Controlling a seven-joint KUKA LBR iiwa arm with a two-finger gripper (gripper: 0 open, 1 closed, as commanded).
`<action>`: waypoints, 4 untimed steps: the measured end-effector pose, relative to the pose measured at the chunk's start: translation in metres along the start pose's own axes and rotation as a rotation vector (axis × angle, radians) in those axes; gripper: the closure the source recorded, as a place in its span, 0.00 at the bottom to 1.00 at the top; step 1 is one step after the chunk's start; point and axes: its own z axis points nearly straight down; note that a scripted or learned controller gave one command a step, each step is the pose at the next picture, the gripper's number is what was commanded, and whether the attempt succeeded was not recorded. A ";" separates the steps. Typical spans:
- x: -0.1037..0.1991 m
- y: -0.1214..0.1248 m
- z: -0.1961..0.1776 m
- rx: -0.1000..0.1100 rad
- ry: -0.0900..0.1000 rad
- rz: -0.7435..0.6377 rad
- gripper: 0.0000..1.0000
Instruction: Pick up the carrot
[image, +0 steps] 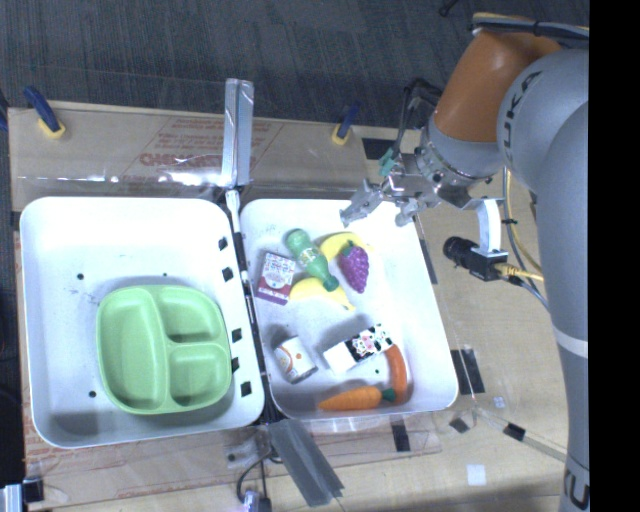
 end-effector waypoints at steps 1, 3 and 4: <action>-0.004 -0.085 0.043 0.001 0.000 0.147 0.00; -0.034 -0.147 0.030 -0.003 0.000 0.236 0.00; -0.021 -0.145 0.162 -0.007 0.001 0.100 0.00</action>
